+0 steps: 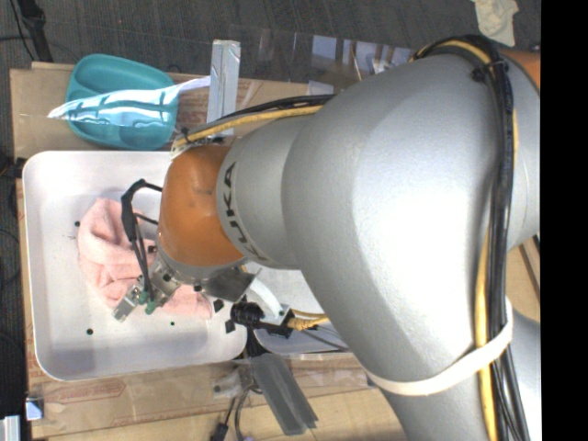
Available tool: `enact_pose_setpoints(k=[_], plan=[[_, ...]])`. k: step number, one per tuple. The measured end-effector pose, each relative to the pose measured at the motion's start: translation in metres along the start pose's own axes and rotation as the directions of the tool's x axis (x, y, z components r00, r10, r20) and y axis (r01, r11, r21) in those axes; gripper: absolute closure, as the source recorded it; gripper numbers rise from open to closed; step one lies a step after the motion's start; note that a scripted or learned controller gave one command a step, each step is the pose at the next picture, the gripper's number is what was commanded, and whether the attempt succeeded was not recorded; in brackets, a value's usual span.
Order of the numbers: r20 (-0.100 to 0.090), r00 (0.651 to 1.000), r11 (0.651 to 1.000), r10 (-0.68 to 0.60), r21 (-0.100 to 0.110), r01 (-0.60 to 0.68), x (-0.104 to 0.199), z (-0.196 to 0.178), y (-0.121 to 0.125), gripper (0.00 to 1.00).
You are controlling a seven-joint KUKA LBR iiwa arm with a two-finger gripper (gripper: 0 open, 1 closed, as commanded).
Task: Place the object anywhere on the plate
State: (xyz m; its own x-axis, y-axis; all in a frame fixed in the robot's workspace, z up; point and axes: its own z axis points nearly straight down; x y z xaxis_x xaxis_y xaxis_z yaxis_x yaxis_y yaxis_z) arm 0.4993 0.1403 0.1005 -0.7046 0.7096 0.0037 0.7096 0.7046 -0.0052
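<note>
**Cloth in left bin, gripper over it**

The cloth (103,255) is pink, soft and crumpled into a loose heap with folds (terry-like surface). It lies in the left part of the white bin (55,338), on the floor. The gripper (138,301) sits at the cloth's lower right edge, below the orange band (188,214). Whether its jaws are parted or closed cannot be told. The grey arm (395,219) covers the bench's right side. A teal bag (119,99) lies beyond the bin.
</note>
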Motion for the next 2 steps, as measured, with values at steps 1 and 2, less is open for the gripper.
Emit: enact_pose_setpoints(k=[1,2], plan=[[0.0,1.0,1.0,0.0,0.0,0.0,0.0,0.0,0.0,0.0],[0.0,1.0,1.0,0.0,0.0,0.0,0.0,0.0,0.0,0.0]])
